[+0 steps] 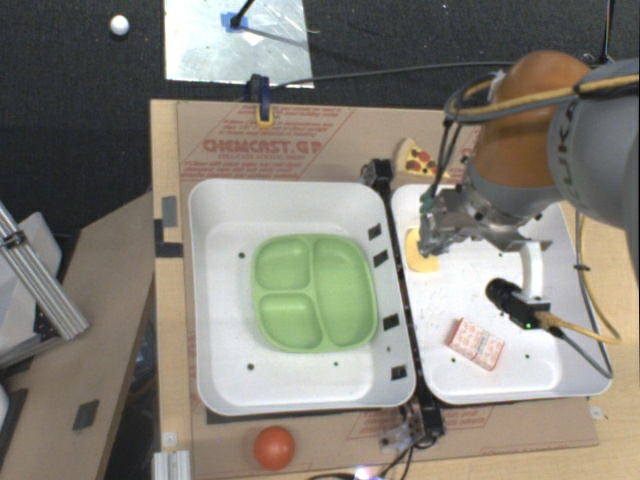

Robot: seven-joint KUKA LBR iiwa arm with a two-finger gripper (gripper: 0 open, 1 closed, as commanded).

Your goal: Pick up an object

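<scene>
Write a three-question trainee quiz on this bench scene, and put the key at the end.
1. True or false: the green divided plate lies in the left bin.
2. Which thing lies closest to the gripper? A) pink box B) yellow piece C) red ball
3. Fill in: the pizza slice toy lies ____ both bins, on the bench.
Key: 1 true; 2 B; 3 outside.
</scene>
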